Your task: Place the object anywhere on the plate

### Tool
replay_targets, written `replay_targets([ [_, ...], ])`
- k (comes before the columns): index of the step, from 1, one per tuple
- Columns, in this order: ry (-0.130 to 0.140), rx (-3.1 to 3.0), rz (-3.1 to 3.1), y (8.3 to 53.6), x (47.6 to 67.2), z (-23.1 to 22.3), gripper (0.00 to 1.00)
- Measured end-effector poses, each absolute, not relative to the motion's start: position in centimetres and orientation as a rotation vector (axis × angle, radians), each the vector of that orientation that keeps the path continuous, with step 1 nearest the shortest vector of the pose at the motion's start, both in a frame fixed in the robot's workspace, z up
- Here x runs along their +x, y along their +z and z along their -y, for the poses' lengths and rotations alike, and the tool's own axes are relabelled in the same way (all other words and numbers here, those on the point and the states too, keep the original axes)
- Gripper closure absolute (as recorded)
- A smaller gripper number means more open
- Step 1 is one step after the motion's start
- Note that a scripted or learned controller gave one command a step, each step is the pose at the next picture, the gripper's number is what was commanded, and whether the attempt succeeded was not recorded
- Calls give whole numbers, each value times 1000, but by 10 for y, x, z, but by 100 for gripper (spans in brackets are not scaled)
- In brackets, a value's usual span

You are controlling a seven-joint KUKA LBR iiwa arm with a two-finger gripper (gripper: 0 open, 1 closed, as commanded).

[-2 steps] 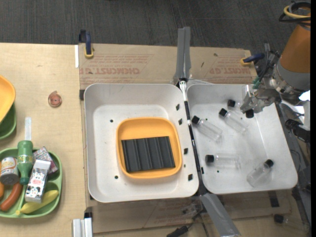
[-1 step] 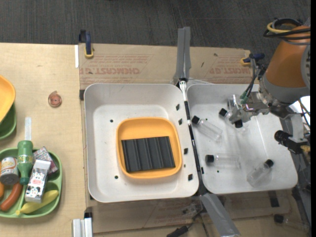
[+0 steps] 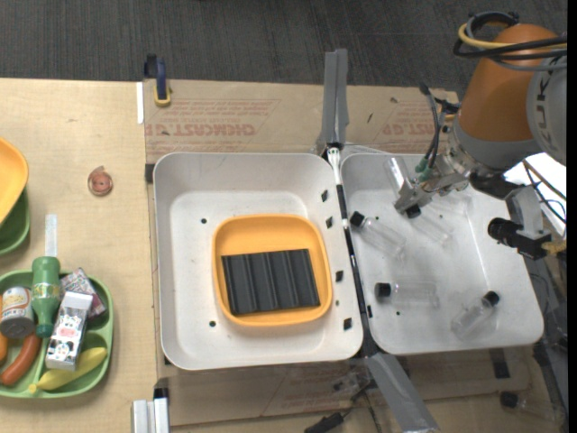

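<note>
Plate (image 3: pixel 270 233), yellow with a dark ribbed slab on it, sits in the left bin (image 3: pixel 180 197). Clear bottles (image 3: pixel 383 235) lie in the right bin (image 3: pixel 514 323), where the gripper (image 3: pixel 410 201) hangs low, grip unreadable.

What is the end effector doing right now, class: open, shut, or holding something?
End effector: over the right bin, near its far left corner; whether it grips anything cannot be told.

One fixed camera hangs above the worktop (image 3: pixel 72 133), looking down at a slant, both bins fully in frame.
</note>
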State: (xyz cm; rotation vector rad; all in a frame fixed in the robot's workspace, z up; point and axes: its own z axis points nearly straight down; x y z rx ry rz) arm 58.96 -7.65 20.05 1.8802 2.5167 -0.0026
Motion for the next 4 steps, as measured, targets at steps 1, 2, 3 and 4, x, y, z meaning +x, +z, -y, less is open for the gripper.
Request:
replay_targets([
  [1,-3,1731,-2624,191,570,65,100],
  [2,-2,1391,-2820,190,571,51,100],
  [3,0,1126,-2930,207,616,99,100],
  [4,0,894,-3007,199,651,148,100],
])
